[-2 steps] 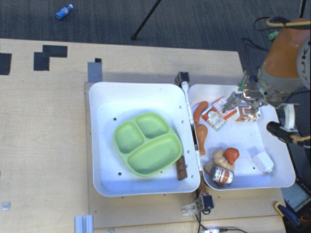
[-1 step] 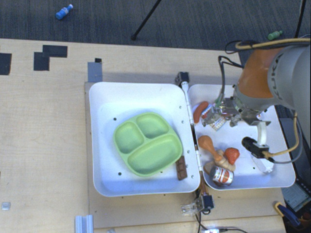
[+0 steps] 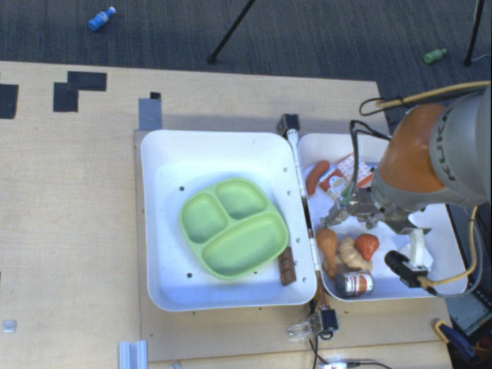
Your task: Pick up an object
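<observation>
Over the right bin (image 3: 450, 241), roughly mid-bin, the gripper (image 3: 352, 212) hangs low, with the arm coming in from view right. Gripper state: can't tell whether it's apart or together, the wrist blocks the angle. I see no object clamped in it.

Candidate objects, placed relative to the gripper as seen in the view:
- Up-left: orange-red sausage (image 3: 315, 177), lying along the bin's left wall.
- Just above: red-and-white packet (image 3: 337, 180), right beside the sausage and partly under the wrist hardware.
- Below-left: orange carrot-like piece (image 3: 327, 246), close to the left wall.
- Straight below: pale beige lumpy item (image 3: 352, 254), touching the carrot-like piece.
- Below-right: small red tomato-like item (image 3: 367, 244), touching the beige item. These three form one tight cluster near the gripper.
- Further below, past the cluster: can (image 3: 355, 284) at the bin's near edge. Can't tell if it's upright or tipped.

Well to the left of the gripper is the left bin (image 3: 161, 175). It holds a green three-compartment plate (image 3: 234, 225), lying flat at mid-bin. A brown bar (image 3: 287, 267) lies at the plate's lower-right edge, between the plate and the wall the two bins share.
</observation>
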Motion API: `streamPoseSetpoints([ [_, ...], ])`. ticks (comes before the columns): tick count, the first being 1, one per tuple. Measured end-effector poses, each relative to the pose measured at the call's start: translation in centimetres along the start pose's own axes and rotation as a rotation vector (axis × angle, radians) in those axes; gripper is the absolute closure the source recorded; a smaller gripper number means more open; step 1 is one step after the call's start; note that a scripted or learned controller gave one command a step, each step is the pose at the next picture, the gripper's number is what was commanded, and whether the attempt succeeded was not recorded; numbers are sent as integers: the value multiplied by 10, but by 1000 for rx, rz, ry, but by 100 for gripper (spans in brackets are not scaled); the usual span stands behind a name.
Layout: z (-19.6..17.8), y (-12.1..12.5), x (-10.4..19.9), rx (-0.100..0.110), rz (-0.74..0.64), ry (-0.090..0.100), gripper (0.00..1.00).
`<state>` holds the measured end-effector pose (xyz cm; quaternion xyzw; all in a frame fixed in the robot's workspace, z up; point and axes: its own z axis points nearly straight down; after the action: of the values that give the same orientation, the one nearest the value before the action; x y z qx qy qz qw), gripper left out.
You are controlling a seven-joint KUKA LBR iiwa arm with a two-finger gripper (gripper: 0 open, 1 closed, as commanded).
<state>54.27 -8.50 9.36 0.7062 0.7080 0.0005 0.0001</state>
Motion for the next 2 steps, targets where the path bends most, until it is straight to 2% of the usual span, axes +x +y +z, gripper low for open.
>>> streamPoseSetpoints([
  [1,-92,-3,65,-3,-2,1,0],
  [2,-110,-54,95,0,-2,1,0],
])
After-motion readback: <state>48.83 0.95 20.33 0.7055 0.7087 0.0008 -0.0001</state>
